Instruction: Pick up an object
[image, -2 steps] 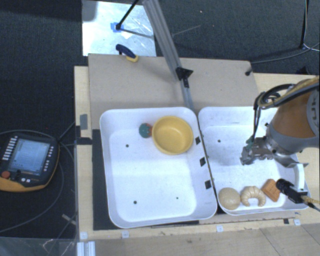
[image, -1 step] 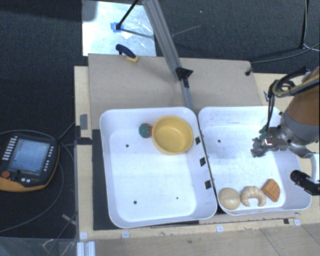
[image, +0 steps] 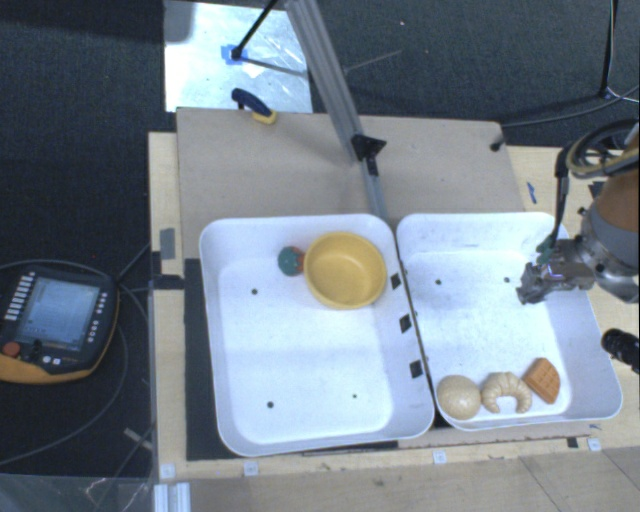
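Dark carpet surrounds a pale wooden bench (image: 300, 160) carrying two shallow white plastic bins side by side. Over in the left bin (image: 300, 380), a round yellow bowl (image: 345, 270) sits at the far edge with a small green-and-red ball (image: 290, 261) touching its left side. The right bin (image: 480, 330) has three pieces lined up along its near edge: a round beige bun (image: 459, 397), a curved pale croissant (image: 506, 391) just beside it, and an orange waffle-like square (image: 543, 380) next along. Reaching in from the right, the grey two-finger gripper (image: 532, 290) hangs over the right bin's far right side, well apart from those three, with nothing seen between its fingers; whether they are spread or closed I cannot tell. On the floor at left lies an orange-edged control pendant (image: 55, 320).
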